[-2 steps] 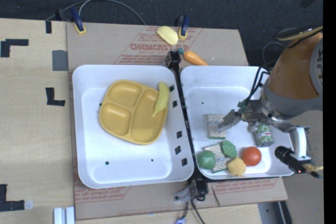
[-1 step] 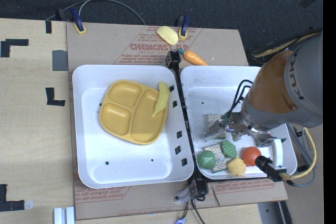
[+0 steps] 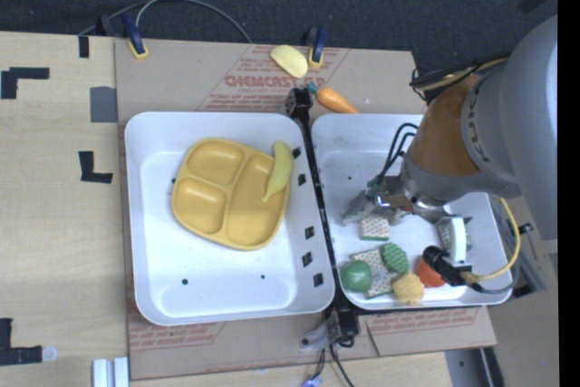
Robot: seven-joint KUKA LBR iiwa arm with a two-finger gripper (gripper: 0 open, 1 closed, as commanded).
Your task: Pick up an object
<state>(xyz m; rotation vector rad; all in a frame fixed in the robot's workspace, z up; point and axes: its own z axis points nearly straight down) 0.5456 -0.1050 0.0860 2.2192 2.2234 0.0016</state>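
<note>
My jaws (image 3: pixel 364 207) sat low in the right bin (image 3: pixel 349 136), their spread unreadable, just above a waffle piece (image 3: pixel 374 227); next, I judged, closing and lifting.

Arm (image 3: pixel 507 122): cut off by the right edge. Gripper (image 3: pixel 376 208): finger state not discernible beneath the wrist. Right bin (image 3: pixel 344 140): far wall partly hidden by the arm. Patterned item (image 3: pixel 373 226): possibly a waffle, too small to identify.
</note>
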